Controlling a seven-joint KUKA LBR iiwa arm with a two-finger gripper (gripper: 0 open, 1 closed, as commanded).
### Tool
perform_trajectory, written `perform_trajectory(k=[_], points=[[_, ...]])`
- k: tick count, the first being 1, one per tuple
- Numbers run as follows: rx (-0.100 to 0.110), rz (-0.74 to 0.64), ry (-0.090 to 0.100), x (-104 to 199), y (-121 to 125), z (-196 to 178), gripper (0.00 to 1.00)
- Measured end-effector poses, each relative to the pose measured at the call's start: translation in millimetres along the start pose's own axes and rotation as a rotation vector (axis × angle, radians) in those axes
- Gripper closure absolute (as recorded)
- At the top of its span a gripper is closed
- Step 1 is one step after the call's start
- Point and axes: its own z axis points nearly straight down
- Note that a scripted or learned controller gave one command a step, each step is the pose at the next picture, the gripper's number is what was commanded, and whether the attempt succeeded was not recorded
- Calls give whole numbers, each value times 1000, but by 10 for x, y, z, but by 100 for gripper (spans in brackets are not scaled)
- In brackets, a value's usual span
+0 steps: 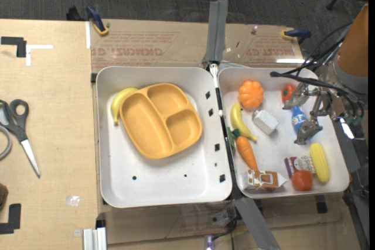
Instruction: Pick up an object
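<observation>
Blue bottle (298, 116) just beside claw (307, 133) | claw state unclear | R bin (275, 161)

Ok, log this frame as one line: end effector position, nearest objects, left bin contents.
end effector: over right bin | nearby: blue item, corn | grasp: unclear | left bin: yellow tray, banana

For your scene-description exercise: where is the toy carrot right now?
In the right bin, the carrot lies near the left wall, just below the banana and above the small carton.
</observation>
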Motion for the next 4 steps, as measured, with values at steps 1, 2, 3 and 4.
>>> perform_trajectory(k=[1,2,3,4], points=[[1,-4,-2,-733,-229,1011,0],[0,68,-3,-429,-416,1364,0],[2,64,-7,-449,-404,1266,100],[1,9,-4,-729,-214,1372,100]])
